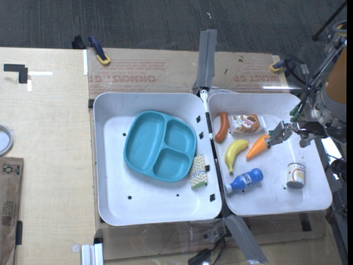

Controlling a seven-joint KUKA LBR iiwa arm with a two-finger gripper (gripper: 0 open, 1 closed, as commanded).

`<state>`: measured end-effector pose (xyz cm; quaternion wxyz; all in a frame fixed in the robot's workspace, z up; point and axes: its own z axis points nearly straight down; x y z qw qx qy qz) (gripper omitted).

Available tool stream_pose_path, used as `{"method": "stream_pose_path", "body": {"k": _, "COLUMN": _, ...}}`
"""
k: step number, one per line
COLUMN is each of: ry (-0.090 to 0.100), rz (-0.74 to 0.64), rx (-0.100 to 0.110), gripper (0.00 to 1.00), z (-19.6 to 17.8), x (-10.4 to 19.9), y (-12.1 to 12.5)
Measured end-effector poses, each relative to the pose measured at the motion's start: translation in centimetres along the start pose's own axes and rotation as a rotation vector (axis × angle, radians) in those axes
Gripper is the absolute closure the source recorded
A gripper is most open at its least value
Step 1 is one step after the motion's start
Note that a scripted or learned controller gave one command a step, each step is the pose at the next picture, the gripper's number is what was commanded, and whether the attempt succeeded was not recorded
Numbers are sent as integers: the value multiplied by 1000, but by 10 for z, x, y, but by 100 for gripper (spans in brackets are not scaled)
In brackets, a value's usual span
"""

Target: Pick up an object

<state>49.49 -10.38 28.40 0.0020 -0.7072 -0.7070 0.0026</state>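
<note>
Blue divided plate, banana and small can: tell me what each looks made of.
Blue divided plate: probably moulded plastic, one even turquoise colour with a soft satin sheen and rounded compartment walls. Banana: likely a plastic toy, uniformly yellow and smooth, without blemishes. Small can: seemingly metal with a printed label, judging by the pale shiny top; too small to be sure.

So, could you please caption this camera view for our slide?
Claw at the green top of an orange plastic carrot in the right white bin; blue divided plate left.
</note>
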Motion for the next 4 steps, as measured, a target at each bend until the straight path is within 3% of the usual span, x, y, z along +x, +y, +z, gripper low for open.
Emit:
{"method": "stream_pose_path", "body": {"k": 1, "ry": 1, "rz": 169, "rx": 2, "gripper": 0, "z": 129, "x": -26, "y": 47}}
{"method": "stream_pose_path", "body": {"k": 2, "ry": 1, "rz": 183, "rx": -2, "gripper": 0, "z": 195, "x": -51, "y": 85}}
{"method": "stream_pose_path", "body": {"k": 3, "ry": 2, "rz": 187, "rx": 3, "gripper": 100, "z": 189, "x": -53, "y": 84}}
{"method": "stream_pose_path", "body": {"k": 4, "ry": -1, "rz": 178, "rx": -3, "gripper": 100, "z": 60, "x": -50, "y": 149}}
